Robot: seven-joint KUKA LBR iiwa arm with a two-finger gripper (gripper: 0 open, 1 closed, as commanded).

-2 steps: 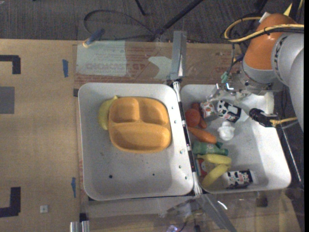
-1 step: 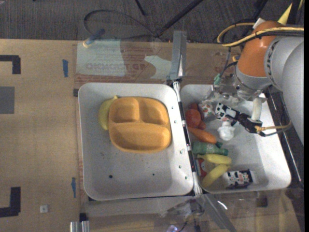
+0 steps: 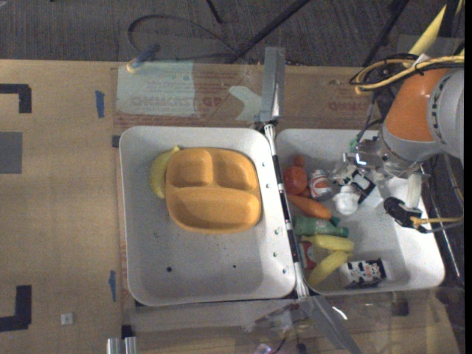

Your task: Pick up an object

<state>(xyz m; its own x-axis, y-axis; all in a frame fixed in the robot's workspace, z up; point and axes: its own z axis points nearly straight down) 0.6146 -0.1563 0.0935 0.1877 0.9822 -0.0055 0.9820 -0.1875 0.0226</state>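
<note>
Arm bent low, end effector (image 3: 352,181) — pointing left

Banana (image 3: 158,172) mostly under orange tray (image 3: 213,189); claw (image 3: 352,185) fingers indistinct among clutter.

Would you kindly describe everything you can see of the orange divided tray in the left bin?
The orange divided tray is a rounded rectangle that looks like moulded plastic, matte and of one colour. It has three compartments: two smaller ones along its far side and one long one along its near side. It lies flat, slightly turned, in the upper middle of the left bin. Its left edge overlaps a yellow banana, which pokes out from under it.
</note>
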